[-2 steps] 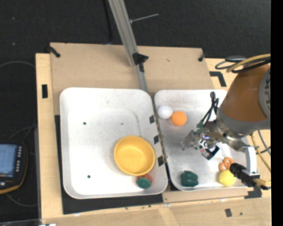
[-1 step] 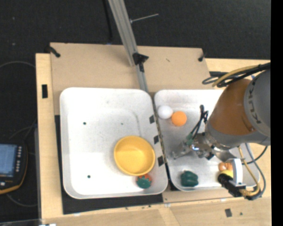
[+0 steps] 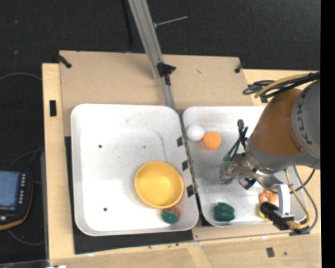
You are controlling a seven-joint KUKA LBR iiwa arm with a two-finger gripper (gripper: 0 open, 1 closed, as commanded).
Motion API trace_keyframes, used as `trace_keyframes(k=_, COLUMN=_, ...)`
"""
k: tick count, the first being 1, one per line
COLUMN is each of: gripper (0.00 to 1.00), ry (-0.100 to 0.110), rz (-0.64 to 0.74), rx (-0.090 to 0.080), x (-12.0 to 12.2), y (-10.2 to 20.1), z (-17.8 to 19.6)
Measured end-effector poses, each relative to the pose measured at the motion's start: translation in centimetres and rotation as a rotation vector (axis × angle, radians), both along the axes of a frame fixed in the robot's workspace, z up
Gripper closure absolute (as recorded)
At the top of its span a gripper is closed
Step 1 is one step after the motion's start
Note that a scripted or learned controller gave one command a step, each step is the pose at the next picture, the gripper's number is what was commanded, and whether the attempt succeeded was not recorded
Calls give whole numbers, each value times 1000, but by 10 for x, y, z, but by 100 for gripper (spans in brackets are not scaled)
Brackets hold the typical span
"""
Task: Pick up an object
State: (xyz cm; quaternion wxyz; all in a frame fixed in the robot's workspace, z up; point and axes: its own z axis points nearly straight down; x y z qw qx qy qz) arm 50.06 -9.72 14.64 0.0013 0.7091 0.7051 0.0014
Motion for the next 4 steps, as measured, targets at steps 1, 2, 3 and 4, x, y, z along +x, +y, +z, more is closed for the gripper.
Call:
trace_keyframes(k=1, gripper=100, ry=-4, rz=8, rx=-2, x=-5, y=-3, z=61)
trace_keyframes(k=2, gripper=100, ry=-5, rz=9, rx=-2, x=-2, y=-4, z=115)
trace_keyframes(k=3, gripper=100, ry=2, rz=12, rx=0, x=32, y=40, z=104)
trace_keyframes(k=4, gripper=100, ry=1, rz=14, rx=1, x=58, y=90, z=112)
